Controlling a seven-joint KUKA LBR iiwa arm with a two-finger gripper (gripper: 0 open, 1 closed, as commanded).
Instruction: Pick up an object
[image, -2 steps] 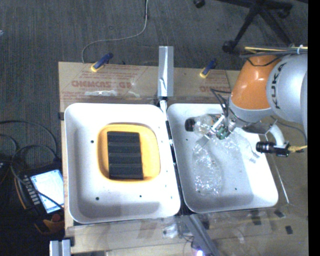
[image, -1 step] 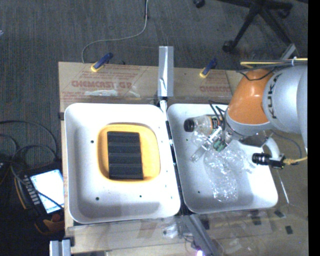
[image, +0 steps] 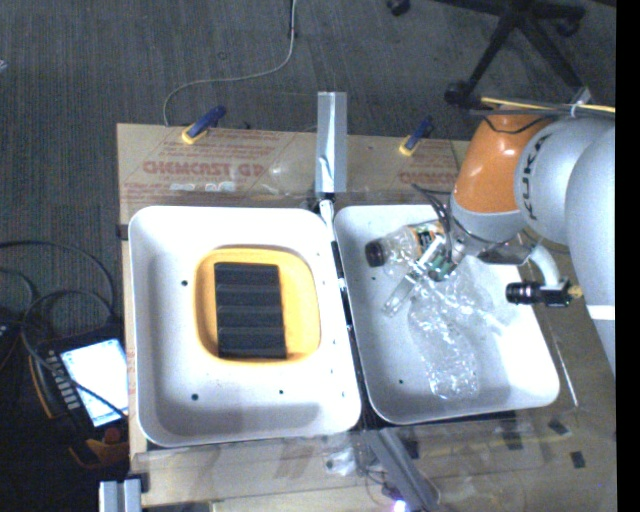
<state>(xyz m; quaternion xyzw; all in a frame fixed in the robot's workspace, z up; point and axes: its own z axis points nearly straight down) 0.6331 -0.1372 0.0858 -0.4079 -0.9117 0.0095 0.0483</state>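
Camera view. Bins: two, white, side by side.

Left bin: one yellow tray with a black ribbed insert, lying flat near the middle.

Right bin: one clear plastic bottle with a dark cap, lying on its side toward the far left corner; one patch of crumpled clear plastic wrap running down the middle.

Arm: one, grey with an orange band, reaching in from the right. Gripper: low over the right bin, just beside the bottle and at the top of the wrap. Jaw state: cannot tell; the wrist and the glinting plastic hide it.

Handling note: the bottle looks the firmer target. Best to centre across its body, not the slippery wrap, and close squarely before lifting.
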